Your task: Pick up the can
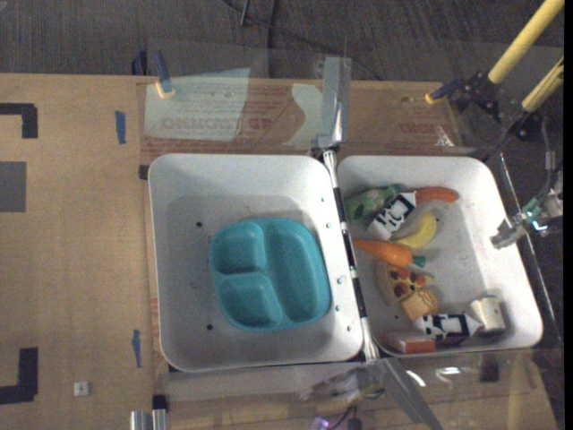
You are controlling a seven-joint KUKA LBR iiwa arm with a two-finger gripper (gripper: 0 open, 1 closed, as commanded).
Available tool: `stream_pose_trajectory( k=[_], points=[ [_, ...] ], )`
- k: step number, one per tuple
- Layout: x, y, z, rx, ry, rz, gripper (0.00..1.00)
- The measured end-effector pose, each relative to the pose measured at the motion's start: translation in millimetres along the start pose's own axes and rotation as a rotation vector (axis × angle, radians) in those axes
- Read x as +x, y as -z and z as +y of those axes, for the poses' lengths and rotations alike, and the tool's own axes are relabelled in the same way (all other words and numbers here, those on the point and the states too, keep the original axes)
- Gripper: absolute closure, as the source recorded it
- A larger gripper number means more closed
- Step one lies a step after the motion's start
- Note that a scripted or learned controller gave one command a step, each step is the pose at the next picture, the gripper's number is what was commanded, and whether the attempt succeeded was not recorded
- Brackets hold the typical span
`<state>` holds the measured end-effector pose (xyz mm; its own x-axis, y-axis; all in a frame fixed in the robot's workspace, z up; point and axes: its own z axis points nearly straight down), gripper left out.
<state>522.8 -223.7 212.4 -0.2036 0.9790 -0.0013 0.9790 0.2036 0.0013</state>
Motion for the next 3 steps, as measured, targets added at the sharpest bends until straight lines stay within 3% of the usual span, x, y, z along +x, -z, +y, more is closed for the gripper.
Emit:
stream_pose_trajectory(
  k=[1, 2, 3],
  points=[
    [-27, 35, 143, -0.001, 0.12, -0.002, 1.0],
    [-16, 183, 139, -0.003, 0.304, -0.003, 1.0],
    [59, 223, 161, -0.004, 0.195, -0.003, 1.0]
  ],
)
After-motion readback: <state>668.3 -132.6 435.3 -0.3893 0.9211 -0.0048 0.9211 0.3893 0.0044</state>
